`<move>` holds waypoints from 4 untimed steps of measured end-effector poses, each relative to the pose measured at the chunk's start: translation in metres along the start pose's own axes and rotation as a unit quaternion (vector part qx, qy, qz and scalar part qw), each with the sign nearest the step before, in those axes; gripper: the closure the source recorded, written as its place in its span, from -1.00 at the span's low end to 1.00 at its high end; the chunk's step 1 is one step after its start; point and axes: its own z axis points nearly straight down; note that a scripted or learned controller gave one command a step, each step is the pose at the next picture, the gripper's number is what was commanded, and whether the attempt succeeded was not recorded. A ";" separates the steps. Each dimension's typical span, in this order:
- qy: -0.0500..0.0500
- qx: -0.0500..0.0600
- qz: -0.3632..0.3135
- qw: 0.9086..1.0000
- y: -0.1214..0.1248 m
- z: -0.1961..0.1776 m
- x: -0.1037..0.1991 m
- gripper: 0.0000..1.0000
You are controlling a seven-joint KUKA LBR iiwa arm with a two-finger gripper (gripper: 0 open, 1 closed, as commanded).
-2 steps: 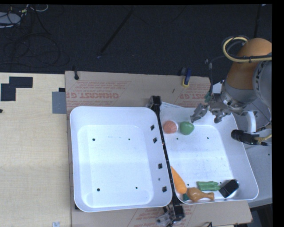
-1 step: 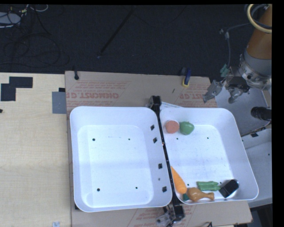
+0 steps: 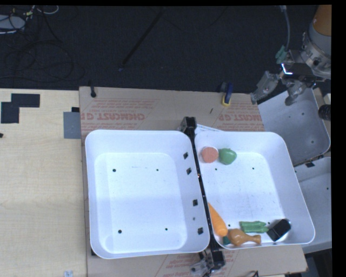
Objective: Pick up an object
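Two white bins sit side by side on the surface. The right bin holds six objects: pink ball, green ball, carrot, green pod, drumstick, black block. The claw hangs spread above the far right corner, holding nothing.

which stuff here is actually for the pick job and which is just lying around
For the job:
- gripper, raised beyond the right bin's far corner
- right bin
- pink ball
- green round piece
- orange carrot
- green flat piece
- brown drumstick-shaped toy
- black block

Lying about:
- left bin
- yellow-and-blue clamp
- cables
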 end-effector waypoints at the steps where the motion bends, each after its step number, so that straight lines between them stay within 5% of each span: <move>1: 0.002 0.000 -0.003 1.000 -0.021 -0.119 0.095 -1.00; 2: 0.001 0.007 0.001 1.000 -0.118 -0.114 0.124 -1.00; 3: 0.000 0.008 0.000 1.000 -0.151 -0.113 0.160 -1.00; 4: 0.001 0.008 -0.002 1.000 -0.151 -0.112 0.243 -1.00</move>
